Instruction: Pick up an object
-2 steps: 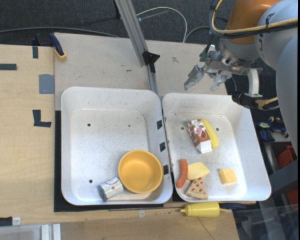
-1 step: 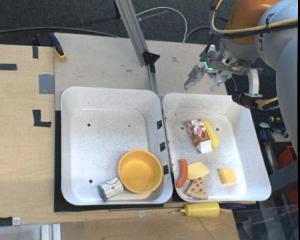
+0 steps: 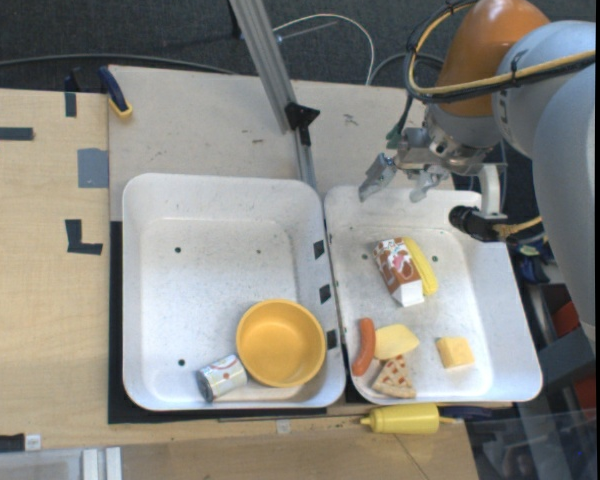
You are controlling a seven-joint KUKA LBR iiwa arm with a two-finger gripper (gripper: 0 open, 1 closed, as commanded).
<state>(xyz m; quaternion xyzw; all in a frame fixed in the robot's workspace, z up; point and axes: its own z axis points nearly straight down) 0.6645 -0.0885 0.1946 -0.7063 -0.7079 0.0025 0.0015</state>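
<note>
1. The arm reaches in from the right, its orange band high up near the top edge.
2. The gripper hangs over the far rim of the right bin, fingers spread apart with nothing between them.
3. In the right bin, a small carton lies tilted near the middle, a banana touching its right side.
4. Nearer the front, a sausage lies close to the bin's left wall.
5. Just beside the sausage sits a cheese wedge, and a pizza slice lies in front of that.
6. A yellow cube sits apart to the right of the wedge.
7. The left bin holds a yellow bowl at its front right corner, with a can on its side touching the bowl's left.
8. A mustard bottle lies on the bench just in front of the right bin.
9. A metal pole slants down to the gap between the bins.
</note>
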